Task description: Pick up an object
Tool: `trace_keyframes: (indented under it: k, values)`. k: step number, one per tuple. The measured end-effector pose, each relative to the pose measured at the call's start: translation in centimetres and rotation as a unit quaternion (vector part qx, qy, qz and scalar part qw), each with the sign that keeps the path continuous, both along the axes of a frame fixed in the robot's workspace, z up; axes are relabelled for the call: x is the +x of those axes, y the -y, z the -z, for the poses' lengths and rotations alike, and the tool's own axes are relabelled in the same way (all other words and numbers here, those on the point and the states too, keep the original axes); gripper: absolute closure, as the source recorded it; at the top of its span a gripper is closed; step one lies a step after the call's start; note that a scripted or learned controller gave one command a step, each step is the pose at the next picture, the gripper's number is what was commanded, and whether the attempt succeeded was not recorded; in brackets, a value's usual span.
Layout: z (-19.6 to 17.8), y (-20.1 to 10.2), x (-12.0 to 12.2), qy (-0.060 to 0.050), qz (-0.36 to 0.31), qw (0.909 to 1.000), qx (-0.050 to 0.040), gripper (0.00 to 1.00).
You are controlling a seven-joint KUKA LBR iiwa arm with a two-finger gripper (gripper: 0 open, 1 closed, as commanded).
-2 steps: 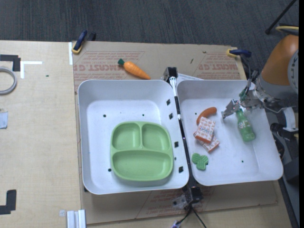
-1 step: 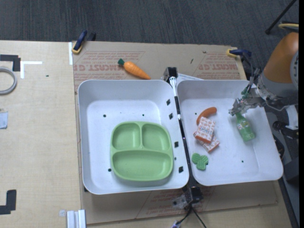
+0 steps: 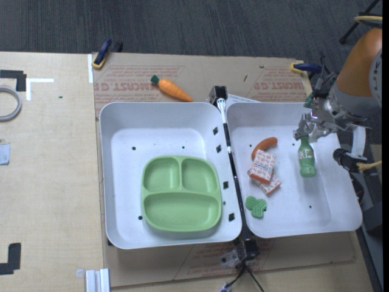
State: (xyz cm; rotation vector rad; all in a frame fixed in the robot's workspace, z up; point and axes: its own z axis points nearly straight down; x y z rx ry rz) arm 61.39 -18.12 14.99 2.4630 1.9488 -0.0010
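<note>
My gripper stands over the right bin, near its far right part, directly above the cap of a green bottle; whether it is apart or closed I cannot tell, and whether it touches the cap I cannot tell either; the bottle lies on the bin floor, cap toward the gripper, base toward the near side. Left of the bottle, apart from it: a sausage, a red-and-white packet just below it, a second smaller packet touching the first; a green leaf-shaped item lies near the bin's near left corner. The left bin holds a green divided tray, flat, three compartments. Beyond the bins, on the cardboard, a toy carrot lies outside both bins.
</note>
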Motion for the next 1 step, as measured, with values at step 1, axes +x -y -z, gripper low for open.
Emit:
trace_keyframes:
  k: [1]
  values:
    - [-6.71,-9.57,-4.23,-0.001,0.022,0.9998,0.0007,1.00]
